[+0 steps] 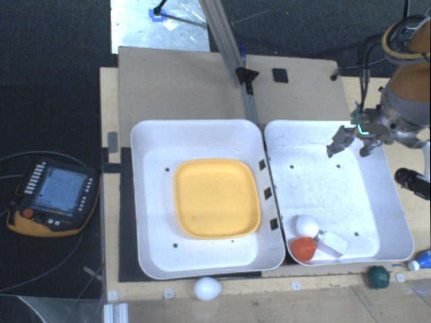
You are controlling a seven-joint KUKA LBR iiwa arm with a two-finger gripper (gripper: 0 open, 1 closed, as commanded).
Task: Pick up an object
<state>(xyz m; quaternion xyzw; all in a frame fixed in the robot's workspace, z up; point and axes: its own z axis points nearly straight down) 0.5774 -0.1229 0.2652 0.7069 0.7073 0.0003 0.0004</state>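
My gripper (pixel 351 146) hangs over the upper right part of the right bin (pixel 337 187), its two dark fingers spread apart with nothing between them. Far below it, in the bin's near left corner, lie a white ball (pixel 307 226), an orange-red round object (pixel 304 248) and a small white block (pixel 333 243) packed close together. The left bin (pixel 151 180) holds a square yellow plate (pixel 217 198).
A white egg-shaped object (pixel 207 289) lies on the bench in front of the left bin. A dark green ball (pixel 378 276) sits outside the right bin's near right corner. A teach pendant (pixel 51 200) rests on the floor at the left. A slanted metal pole (pixel 225 29) rises behind the bins.
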